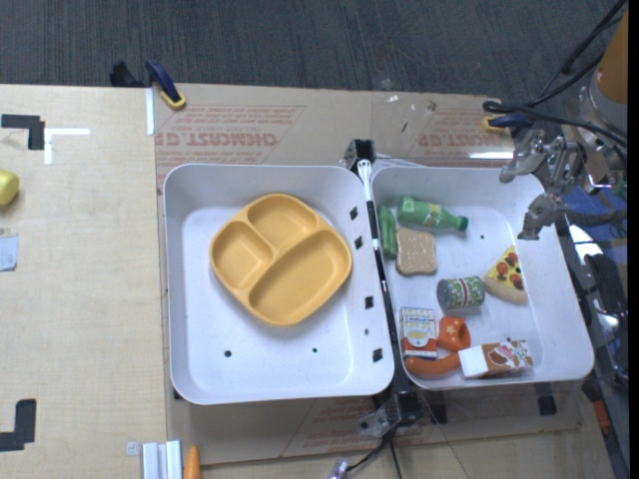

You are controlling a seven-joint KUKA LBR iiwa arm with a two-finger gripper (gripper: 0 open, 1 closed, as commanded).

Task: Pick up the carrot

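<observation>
The approach hasn't begun, I'd say: the end effector (544, 193) hangs over the right bin's (559, 362) far right rim; whether it's spread or closed, I cannot tell. The carrot (431, 366) lies near the front wall, against the small carton (418, 328). Next comes reaching forward-left and descending. Cardboard (230, 136) lettering reads mirrored, illegible.
</observation>
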